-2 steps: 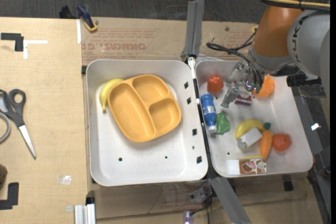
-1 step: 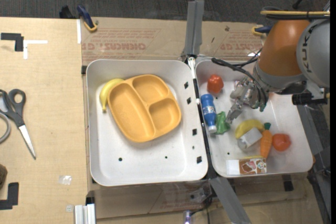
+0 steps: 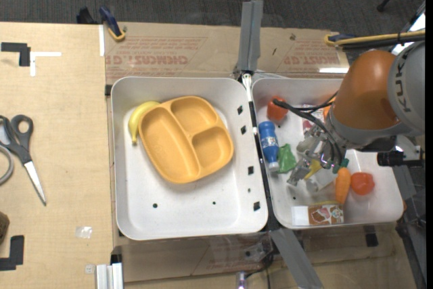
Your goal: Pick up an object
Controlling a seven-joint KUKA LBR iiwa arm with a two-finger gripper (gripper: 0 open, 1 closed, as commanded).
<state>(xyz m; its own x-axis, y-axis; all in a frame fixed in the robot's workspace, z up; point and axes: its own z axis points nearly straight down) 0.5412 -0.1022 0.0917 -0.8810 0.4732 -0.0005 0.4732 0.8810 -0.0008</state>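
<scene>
Arm enters from the right, orange band (image 3: 362,88) over the right bin (image 3: 385,213). The gripper (image 3: 308,169) is down among the clutter in the middle of that bin. Its metal parts overlap the objects beneath, so whether the fingers are spread or closed cannot be told from this view; nothing is clearly seen clamped between them.

Right bin contents: blue bottle (image 3: 268,142) lying along the left wall; green object (image 3: 287,159) just beside it, touching or nearly touching the gripper's left side; a small orange-red item (image 3: 277,109) near the upper left corner; a toy carrot (image 3: 343,186) just right of the gripper, tilted, with a red-orange piece (image 3: 362,183) beside it; a small printed card or box (image 3: 325,214) near the front wall. Something yellow shows directly under the gripper, identity unclear.

Left bin (image 3: 135,213): orange divided plate (image 3: 186,139) lying at a slant, a banana (image 3: 139,118) tucked against its upper left edge.

Scissors (image 3: 26,156) lie on the bench at far left, well apart from both bins.
</scene>
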